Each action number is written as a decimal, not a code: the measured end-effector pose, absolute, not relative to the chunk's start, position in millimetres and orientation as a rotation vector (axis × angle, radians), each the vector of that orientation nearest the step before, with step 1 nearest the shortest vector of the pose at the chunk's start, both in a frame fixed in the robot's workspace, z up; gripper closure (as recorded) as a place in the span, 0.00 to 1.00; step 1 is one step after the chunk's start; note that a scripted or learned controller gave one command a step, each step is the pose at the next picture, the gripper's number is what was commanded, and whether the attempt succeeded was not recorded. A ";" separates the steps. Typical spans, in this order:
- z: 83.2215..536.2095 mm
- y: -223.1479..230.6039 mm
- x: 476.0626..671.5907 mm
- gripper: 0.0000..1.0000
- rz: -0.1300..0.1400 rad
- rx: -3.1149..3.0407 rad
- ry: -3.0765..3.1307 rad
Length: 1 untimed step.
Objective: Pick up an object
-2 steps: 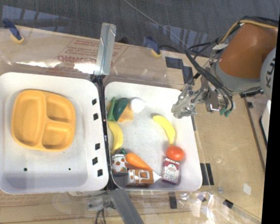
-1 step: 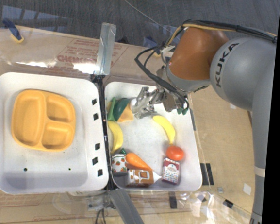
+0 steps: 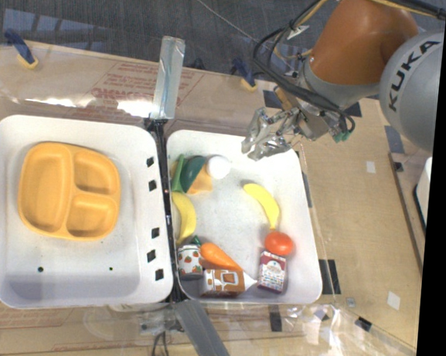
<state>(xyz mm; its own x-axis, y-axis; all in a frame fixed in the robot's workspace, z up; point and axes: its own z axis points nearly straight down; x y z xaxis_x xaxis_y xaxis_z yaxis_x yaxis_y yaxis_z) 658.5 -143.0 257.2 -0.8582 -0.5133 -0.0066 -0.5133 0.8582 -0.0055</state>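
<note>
My gripper [image 3: 261, 147] hangs over the far rim of the right bin [image 3: 307, 212], open, with nothing between its fingers. In that bin, closest to the gripper, lie a white egg-like ball [image 3: 218, 167] and a green and yellow toy [image 3: 188, 172]. A yellow banana [image 3: 263, 202] lies toward the right wall and a second banana [image 3: 184, 217] along the left wall. At the near end are a red tomato [image 3: 279, 243], an orange carrot [image 3: 219, 255], a red-labelled jar [image 3: 273, 273], a small cup [image 3: 189, 261] and a brown box [image 3: 223, 283].
The left bin [image 3: 13, 271] holds a yellow divided plate [image 3: 69, 191]. A strip of grey tape [image 3: 168, 79] runs up from the divider between the bins. The arm's orange band [image 3: 359, 38] and cables hang above the bench at the upper right.
</note>
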 end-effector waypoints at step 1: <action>327.7 -204.4 629.3 1.00 -0.008 -0.428 3.104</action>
<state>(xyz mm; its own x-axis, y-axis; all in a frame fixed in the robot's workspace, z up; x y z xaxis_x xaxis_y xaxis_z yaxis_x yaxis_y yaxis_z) 629.3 -204.4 327.7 -0.9626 -0.2708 -0.0071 -0.2708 0.9626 -0.0060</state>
